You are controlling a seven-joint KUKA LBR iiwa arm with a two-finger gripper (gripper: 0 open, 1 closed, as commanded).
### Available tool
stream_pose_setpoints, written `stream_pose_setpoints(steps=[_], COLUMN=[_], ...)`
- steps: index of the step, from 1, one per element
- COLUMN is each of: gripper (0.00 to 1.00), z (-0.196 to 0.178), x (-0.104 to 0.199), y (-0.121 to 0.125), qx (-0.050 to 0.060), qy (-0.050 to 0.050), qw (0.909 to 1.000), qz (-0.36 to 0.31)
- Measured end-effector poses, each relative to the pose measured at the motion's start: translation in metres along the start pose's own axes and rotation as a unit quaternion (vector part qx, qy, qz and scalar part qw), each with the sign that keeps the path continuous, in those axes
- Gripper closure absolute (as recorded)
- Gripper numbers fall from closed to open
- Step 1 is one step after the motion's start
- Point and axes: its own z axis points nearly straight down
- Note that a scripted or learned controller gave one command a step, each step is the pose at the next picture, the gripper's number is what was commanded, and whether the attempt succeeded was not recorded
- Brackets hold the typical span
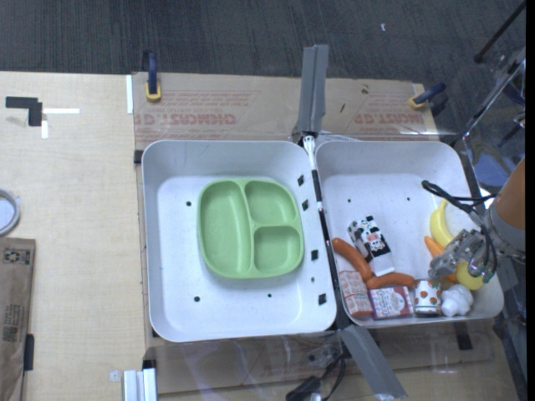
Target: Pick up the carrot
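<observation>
Just carrot (432,246) beside claw (458,258) (touching?)

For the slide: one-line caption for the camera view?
Gripper low in the right bin beside the carrot and banana; green plate in the left bin.

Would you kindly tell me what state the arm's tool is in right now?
Tool: down at the right bin's right side, over the banana and an orange item; open or closed cannot be told.
</observation>
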Motion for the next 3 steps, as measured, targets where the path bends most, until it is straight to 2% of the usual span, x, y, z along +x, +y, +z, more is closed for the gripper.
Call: stream_pose_setpoints(steps=[1, 2, 3], gripper=[1.00, 1.00, 1.00], z=[0.006, -0.009, 0.007], x=[0.003, -0.043, -0.062], y=[-0.002, 0.035, 0.052], qx=[-0.001, 0.001, 0.000], qy=[-0.002, -0.001, 0.000], qw=[0.9990, 0.9975, 0.9150], qz=[0.045, -0.071, -0.403])
